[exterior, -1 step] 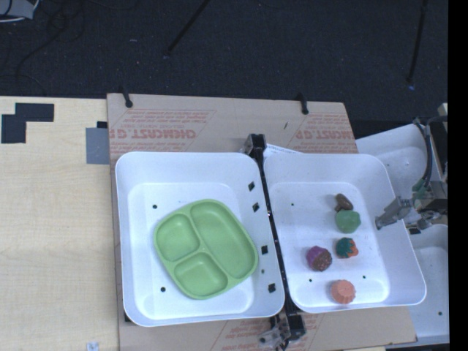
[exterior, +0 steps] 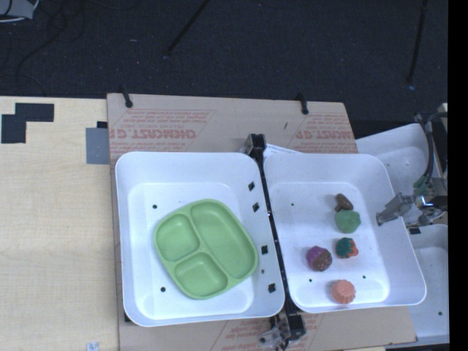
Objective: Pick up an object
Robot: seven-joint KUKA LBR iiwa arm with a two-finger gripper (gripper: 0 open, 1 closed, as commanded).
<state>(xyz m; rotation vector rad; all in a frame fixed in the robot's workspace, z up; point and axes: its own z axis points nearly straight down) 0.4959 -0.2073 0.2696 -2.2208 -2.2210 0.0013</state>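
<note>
The right bin (exterior: 380,172) holds several small objects. A brown piece (exterior: 343,201) lies just above a green lump (exterior: 348,221). Below these sit a teal and orange piece (exterior: 346,248), a purple lump (exterior: 319,258) and an orange-pink round piece (exterior: 342,292). My gripper (exterior: 404,208) hangs at the right rim of this bin, to the right of the green lump and apart from every object. Nothing is seen in its grasp.
The left bin (exterior: 139,174) carries a light green divided plate (exterior: 205,248). A black divider (exterior: 265,218) runs between the two bins. Both stand on a cardboard sheet (exterior: 219,123) on the wooden bench. More white surface (exterior: 398,146) lies to the right.
</note>
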